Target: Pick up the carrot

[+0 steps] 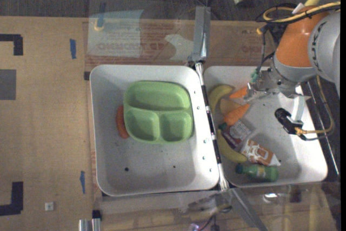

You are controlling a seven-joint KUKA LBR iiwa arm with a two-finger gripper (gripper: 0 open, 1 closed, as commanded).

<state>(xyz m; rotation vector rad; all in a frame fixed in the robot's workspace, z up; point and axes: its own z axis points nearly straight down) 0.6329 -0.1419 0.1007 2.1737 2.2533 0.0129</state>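
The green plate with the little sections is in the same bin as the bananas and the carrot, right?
Not quite. The camera view shows the green plate in the left bin, while the bananas and the carrot lie in the right bin.

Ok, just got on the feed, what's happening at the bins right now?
The arm is over the right bin, with its gripper down near the top of a carrot. The carrot lies at a slant on the bin floor, next to a banana, with a snack packet and a small green bottle nearer the front. Whether the gripper has the carrot cannot be told from here. The left bin holds a green divided plate with something orange tucked at its left edge.
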